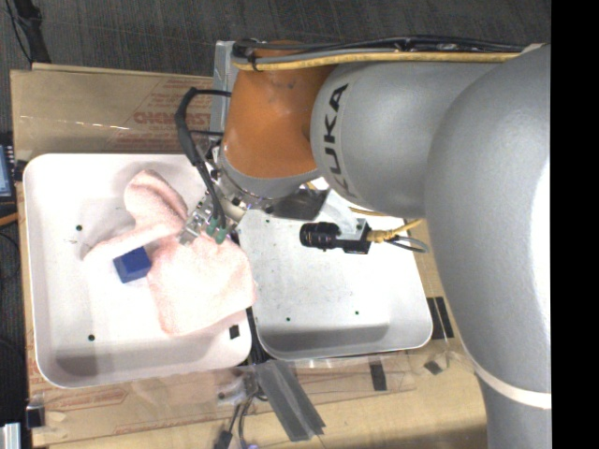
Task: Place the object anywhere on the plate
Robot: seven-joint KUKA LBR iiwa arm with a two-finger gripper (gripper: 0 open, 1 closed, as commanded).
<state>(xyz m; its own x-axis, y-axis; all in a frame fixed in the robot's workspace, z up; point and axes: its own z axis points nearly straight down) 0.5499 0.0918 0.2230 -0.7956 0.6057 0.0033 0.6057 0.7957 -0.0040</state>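
Arm (412,138): grey with an orange band (271,120), it reaches in from the right and covers much of the right bin (337,316).
Pincer (208,221): it sits low over the inner edge of the left bin (56,279), at the upper right part of the pink cloth (192,269). Whether it is apart or together cannot be told; the wrist hides most of it.
Blue block (132,265): the task's thing lies to the left of the pincer and a little below it, near but apart from it, resting at the left edge of the pink cloth in the left bin.
Pink cloth: crumpled, it spreads from just under the pincer down and to the left.
Black cylinder (323,237): a dark fitting to the right of the pincer, over the right bin.
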